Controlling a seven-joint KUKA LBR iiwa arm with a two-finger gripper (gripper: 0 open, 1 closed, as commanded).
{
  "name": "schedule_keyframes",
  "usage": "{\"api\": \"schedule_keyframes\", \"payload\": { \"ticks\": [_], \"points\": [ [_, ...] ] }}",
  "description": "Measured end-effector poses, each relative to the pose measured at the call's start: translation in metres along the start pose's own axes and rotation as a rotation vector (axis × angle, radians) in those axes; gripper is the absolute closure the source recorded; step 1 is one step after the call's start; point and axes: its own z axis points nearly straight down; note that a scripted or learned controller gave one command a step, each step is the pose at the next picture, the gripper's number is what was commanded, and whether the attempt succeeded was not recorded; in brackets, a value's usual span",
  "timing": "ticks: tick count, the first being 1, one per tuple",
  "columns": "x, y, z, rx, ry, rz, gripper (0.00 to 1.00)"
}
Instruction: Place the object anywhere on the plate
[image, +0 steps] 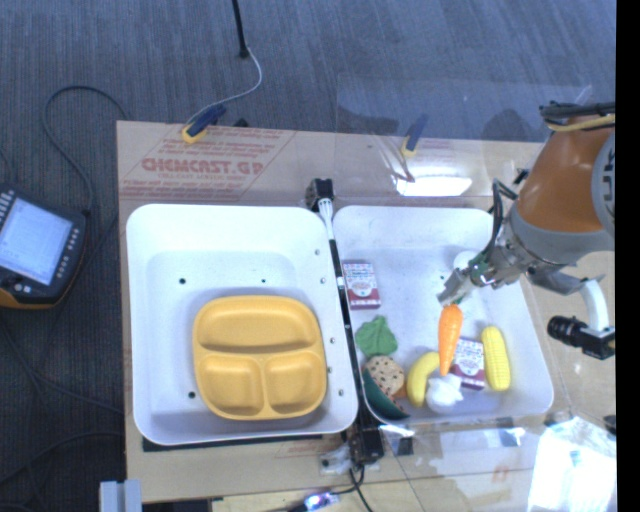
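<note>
A yellow plate (260, 355) with three compartments lies in the left bin (160, 240). My gripper (458, 284) hangs over the right bin (420, 240), just above the top end of an orange carrot (450, 335) that lies upright among other toy foods. Nothing shows between the fingers. The arm's orange band (570, 180) is at the right edge.
The right bin also holds a red and white carton (360, 283), a green leaf (376, 336), a cookie (384, 376), a yellow banana (422, 372), a white piece (444, 392), a second carton (470, 362) and a corn cob (496, 357). A tablet (35, 245) sits at far left.
</note>
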Motion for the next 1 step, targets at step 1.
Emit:
{"api": "schedule_keyframes", "payload": {
  "ticks": [1],
  "points": [
    [-0.0018, -0.0552, -0.0340, 0.001, 0.000, 0.142, 1.00]
  ]
}}
